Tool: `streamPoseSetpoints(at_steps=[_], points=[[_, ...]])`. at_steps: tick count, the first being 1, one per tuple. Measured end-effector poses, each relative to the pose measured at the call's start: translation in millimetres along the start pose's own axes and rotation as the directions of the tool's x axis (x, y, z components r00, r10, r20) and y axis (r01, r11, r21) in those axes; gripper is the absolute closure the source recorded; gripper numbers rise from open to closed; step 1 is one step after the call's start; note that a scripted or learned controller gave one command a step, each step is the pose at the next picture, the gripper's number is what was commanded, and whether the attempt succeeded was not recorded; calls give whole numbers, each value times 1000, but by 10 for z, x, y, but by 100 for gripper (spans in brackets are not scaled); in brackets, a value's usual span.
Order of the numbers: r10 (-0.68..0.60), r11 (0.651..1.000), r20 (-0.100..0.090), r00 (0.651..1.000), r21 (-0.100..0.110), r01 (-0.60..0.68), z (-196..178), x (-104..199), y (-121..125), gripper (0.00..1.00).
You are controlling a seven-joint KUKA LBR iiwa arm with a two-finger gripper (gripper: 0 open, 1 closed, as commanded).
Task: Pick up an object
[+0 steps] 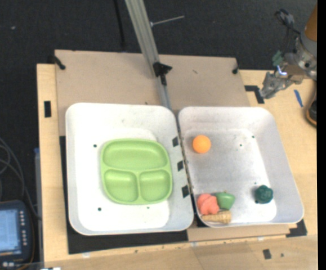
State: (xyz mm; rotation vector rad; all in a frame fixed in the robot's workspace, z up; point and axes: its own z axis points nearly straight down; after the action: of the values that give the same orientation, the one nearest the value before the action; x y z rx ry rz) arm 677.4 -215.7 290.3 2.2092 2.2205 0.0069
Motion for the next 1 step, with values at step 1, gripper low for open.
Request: streamPoseSetpoints(at_steps=[1], points=[[0,1000,-3,1000,8,0,10,417,-17,100]])
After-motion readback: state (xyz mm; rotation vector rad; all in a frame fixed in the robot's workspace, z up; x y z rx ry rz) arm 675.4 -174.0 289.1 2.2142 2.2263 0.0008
